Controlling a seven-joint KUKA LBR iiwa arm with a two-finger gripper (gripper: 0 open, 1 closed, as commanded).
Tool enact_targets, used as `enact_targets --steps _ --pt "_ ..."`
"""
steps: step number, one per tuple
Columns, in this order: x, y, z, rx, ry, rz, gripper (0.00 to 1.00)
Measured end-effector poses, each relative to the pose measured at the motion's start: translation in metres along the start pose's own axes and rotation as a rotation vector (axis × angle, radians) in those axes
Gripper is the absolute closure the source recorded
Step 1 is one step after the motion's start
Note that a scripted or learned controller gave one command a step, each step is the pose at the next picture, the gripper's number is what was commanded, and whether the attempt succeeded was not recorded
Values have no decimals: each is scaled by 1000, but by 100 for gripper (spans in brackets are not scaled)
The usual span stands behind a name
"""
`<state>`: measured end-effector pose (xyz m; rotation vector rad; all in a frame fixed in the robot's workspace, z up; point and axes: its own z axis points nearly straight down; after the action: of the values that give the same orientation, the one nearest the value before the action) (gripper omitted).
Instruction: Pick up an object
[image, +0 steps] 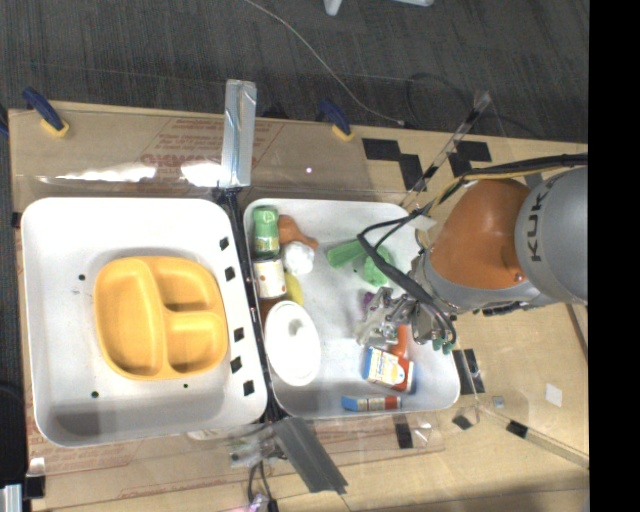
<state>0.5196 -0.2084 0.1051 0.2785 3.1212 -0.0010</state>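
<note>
Objects fill the right bin (330, 405), and the near ones come first: a marker (370, 403) lies flat along the front wall, and just behind it sits a small carton (388, 369) with an orange top. Left of the carton a white bowl (292, 344) lies against the divider. The gripper (388, 322) hangs over the carton's far edge, among dark cables; whether it is spread or pinching anything cannot be told. Farther back, a bottle (266, 258) with a green cap lies along the divider, a white ball (298, 259) beside it and a green piece (352, 254) toward the arm (500, 245). In the left bin (50, 300) a yellow tray (160, 315) sits near the middle, well apart from all this.
</note>
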Motion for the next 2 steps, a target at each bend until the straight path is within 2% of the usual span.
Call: enact_targets --steps 1,2 --pt "-52 7 -135 2 -7 14 100" --pt "-23 74 -105 -2 8 -245 100"
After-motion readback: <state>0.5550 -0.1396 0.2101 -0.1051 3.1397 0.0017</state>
